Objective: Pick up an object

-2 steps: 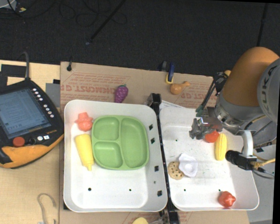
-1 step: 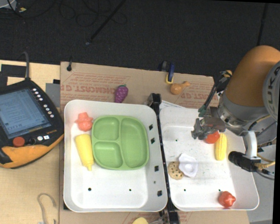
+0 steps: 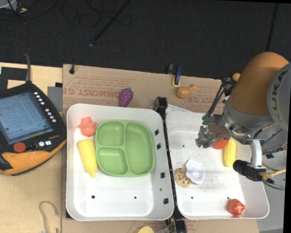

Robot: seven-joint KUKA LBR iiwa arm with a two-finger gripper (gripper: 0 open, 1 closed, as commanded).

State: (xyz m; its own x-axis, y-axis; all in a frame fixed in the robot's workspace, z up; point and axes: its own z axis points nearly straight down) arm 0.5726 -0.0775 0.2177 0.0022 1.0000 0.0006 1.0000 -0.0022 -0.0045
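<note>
— While the arm [image 3: 264,96] reaches in from the right over the right bin [image 3: 257,211], what does the overhead camera show at its tip?

— The gripper [image 3: 206,138] hangs low near the bin's back left part, with something small and red-orange [image 3: 221,142] just beside it. Whether that piece sits between the fingers or merely lies behind them cannot be told, and whether they stand apart or together cannot be told either.

— What else lies within reach?

— A yellow corn cob [image 3: 229,152] rests just right of the gripper. A white crumpled piece [image 3: 196,171] lies near the bin's middle, touching a cookie [image 3: 182,177] on its left. A red strawberry [image 3: 236,207] sits near the front right corner, well apart from the rest.

— And the other bin?

— The left bin [image 3: 110,202] holds a green divided plate [image 3: 124,148], a yellow bottle [image 3: 88,156] beside it and a pink toy [image 3: 87,126] at the back.

— What might go wrong?

— Judging from the crowding, the fingers could close on air beside the red-orange piece, or nudge the corn cob and push both aside. A round, smooth toy could also squirt out of a shallow pinch as the arm lifts. The bin's wall sits close enough that a low approach might scrape it.
</note>
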